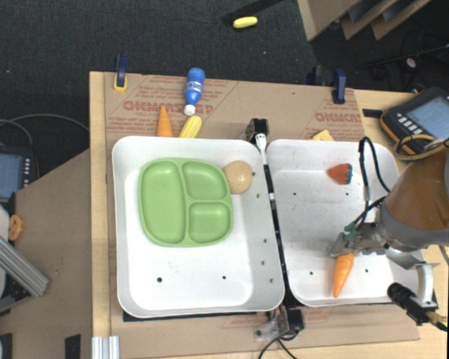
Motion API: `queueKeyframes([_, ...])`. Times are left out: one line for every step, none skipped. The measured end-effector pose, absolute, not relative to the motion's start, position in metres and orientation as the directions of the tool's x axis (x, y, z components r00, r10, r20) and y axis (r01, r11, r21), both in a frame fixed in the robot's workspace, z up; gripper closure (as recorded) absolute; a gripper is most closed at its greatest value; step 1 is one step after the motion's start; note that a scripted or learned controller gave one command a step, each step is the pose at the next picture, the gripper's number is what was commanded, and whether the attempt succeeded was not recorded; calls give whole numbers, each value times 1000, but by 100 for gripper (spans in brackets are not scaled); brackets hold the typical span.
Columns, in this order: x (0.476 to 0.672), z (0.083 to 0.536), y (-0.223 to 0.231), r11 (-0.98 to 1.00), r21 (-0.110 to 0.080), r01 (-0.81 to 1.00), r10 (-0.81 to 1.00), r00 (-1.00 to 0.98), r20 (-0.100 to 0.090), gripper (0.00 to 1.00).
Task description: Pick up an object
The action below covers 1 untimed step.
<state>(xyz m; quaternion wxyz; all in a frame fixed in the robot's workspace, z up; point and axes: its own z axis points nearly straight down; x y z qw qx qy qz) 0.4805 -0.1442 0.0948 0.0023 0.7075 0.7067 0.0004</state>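
Camera view: gripper (347, 244) low in right bin (311, 215), right at green top end of carrot (342, 273). Finger state: cannot tell (wrist bulk hides tips). Carrot lies near bin's front wall, orange tip pointing toward front edge, stem end touching or just under gripper. Strawberry (340, 172) well apart near back wall. Left bin (133, 267) carries green divided plate (185, 202), round tan ball (238, 176) beside it. For good pick: centre over thicker upper carrot body, fingers across narrow width, not along; close firmly, lift straight up.

The arm (422, 211) is grey with a broad orange band and a black cable (366, 173) looping along it.
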Motion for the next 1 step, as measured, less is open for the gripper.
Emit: queueKeyframes([556, 191, -64, 13, 16, 1000, 1000, -13, 1, 100])
